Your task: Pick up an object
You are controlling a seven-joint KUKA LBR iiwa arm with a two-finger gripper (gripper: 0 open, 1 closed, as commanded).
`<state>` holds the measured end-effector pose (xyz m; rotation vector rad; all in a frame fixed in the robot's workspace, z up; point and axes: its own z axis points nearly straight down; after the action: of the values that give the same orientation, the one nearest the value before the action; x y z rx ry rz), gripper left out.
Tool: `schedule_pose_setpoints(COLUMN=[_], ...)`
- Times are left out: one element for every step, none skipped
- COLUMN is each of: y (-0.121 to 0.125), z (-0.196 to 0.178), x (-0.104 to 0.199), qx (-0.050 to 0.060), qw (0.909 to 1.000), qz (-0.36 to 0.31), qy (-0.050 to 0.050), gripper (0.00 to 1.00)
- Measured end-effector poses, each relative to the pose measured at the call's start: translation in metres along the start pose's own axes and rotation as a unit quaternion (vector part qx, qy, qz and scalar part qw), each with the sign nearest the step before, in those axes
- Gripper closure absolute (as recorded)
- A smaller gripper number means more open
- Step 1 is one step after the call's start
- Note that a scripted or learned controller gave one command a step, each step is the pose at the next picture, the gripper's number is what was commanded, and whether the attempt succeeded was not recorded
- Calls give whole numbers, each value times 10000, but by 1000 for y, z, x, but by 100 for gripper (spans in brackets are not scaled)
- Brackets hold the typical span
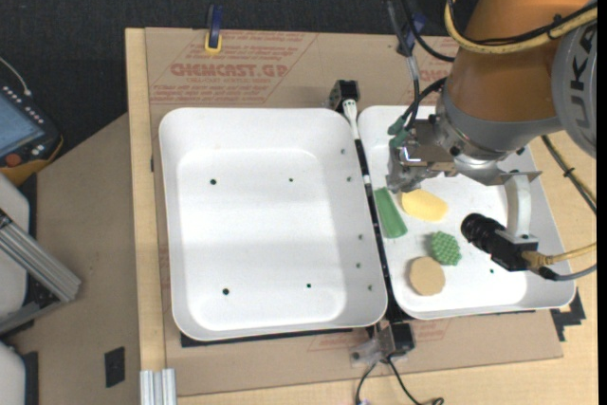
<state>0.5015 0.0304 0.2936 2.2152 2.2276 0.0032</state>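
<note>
The tool [410, 168] hangs over the far-left part of the right-hand shallow white bin [474, 299], and whether it is released or clenched I cannot tell from here. Just near of it lies the pale yellow oval object [424, 205], with the long green strip [389, 212] to its left, long axis running far to near along the bin's wall. Red print on the cardboard-covered surface [228, 66] looks like "CHEMCAST GP".

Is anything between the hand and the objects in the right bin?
Nothing visible. The hand hangs just above the green stick and yellow piece in the right bin; the green textured ball and tan disc lie nearer the camera, unobstructed.
</note>
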Motion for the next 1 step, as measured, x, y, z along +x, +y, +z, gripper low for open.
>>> schedule_pose_setpoints(y=[16], z=[-68], x=[71], qx=[-30], qw=[10000], qz=[-2], qy=[1], gripper=[100])
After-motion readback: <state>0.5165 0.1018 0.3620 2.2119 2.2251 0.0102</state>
